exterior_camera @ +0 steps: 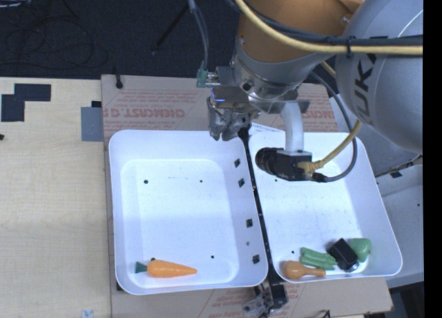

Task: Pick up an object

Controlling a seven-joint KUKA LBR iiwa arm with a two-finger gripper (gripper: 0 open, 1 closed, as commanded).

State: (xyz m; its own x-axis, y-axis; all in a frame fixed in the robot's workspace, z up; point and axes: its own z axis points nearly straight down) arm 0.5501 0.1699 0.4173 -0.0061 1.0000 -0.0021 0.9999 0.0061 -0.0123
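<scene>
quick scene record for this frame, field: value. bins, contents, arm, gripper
left bin: toy carrot near the front edge
right bin: orange pear-shaped toy, green pea pod toy, black block, green toy partly behind the block, all clustered at the front
arm: over the back of the bins, near the divider
gripper: at the back edge above the divider; nothing seen held
dividing wall: black strip between bins

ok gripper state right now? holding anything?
Gripper: sits over the far rim between the two bins; open or shut cannot be told, and nothing is seen in it.
</scene>
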